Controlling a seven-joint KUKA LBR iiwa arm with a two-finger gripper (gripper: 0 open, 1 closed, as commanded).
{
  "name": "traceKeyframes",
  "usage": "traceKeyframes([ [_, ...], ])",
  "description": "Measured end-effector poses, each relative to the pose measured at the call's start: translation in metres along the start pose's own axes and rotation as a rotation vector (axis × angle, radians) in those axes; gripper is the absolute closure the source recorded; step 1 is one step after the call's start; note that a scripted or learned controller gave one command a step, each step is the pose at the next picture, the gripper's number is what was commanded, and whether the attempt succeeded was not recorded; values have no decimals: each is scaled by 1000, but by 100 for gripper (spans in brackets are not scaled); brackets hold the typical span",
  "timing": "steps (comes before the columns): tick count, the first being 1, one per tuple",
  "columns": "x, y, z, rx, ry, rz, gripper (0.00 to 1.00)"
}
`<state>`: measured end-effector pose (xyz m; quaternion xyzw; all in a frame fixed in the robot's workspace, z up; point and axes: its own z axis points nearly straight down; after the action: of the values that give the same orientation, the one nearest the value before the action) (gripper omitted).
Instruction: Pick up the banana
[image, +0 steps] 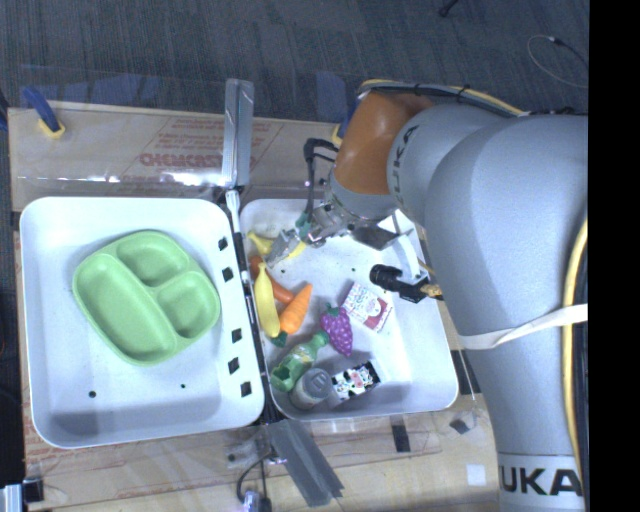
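The end effector (292, 243), its grip impossible to make out, hangs low at the right bin's (425, 385) upper left corner. Just below, the banana (265, 303) lies along the left wall beside a carrot (294, 308).

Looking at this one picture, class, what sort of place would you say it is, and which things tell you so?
Most likely a robotics lab test bench. A large grey robot arm with an orange band reaches over two shallow white plastic bins, one heaped with toy food such as a yellow plastic banana, all standing on a wooden board.
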<state>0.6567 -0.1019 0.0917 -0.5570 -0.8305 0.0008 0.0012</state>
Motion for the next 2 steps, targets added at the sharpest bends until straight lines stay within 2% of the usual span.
traceKeyframes([
  [1, 0, 1, -10, 0, 0, -3, 100],
  [2, 0, 1, -10, 0, 0, -4, 0],
])
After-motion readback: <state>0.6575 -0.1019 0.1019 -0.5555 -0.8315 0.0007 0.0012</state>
